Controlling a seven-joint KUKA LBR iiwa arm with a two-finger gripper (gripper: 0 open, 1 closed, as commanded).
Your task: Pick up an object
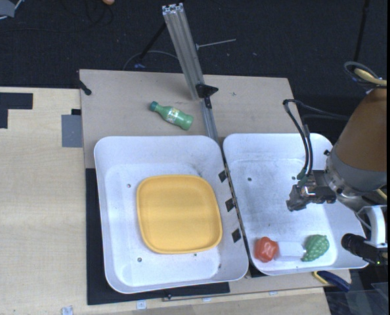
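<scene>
The approach is in hand: the gripper (pixel 300 198) hangs over the right bin (pixel 267 156), and whether it is wide or narrow I cannot tell. Next it must drop toward the red piece (pixel 266 249) or green piece (pixel 316 247) near the bin's near edge. A yellow plate (pixel 178 213) fills the left bin (pixel 116 156); a green bottle (pixel 171 115) lies beyond. Nothing blocks the way.

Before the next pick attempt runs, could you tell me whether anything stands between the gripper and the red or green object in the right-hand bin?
Nothing visible does. The gripper hangs over bare bin floor in the right bin; the red object and the green object lie apart near the bin's front edge, uncovered.
</scene>
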